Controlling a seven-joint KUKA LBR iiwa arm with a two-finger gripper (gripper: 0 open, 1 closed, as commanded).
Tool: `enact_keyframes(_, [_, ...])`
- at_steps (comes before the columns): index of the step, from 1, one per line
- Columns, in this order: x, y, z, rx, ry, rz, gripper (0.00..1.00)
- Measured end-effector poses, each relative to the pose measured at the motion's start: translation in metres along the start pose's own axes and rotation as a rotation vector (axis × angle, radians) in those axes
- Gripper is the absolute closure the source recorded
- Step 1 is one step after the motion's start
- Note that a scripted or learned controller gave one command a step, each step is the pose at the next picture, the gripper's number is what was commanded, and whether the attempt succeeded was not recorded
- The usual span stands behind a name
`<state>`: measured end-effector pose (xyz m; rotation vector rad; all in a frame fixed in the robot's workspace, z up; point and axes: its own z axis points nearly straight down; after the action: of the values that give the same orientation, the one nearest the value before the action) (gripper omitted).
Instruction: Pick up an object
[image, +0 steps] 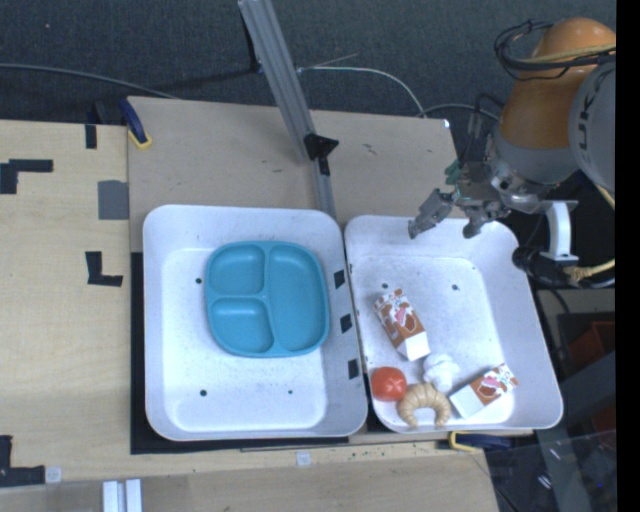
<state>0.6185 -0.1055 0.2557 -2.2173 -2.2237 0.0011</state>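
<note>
My gripper (445, 222) hangs over the far edge of the right bin (520, 300), its two fingers spread open with nothing between them. The objects lie well below it in that bin's near half. A brown-and-white carton (401, 322) lies near the bin's middle. A red tomato (389, 382), a tan croissant (424, 403), a small white piece (439, 371) and a red-and-white box (483, 390) cluster along the near edge.
The left bin (175, 320) holds a blue divided plate (268, 298). A grey metal pole (285, 80) slants down from the top to the gap between the bins. The arm's orange band (560, 45) sits at the upper right.
</note>
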Motion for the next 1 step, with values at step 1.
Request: enact_keyframes(1, [0.0000, 0.0000, -0.0001, 0.000, 0.000, 0.000, 0.00])
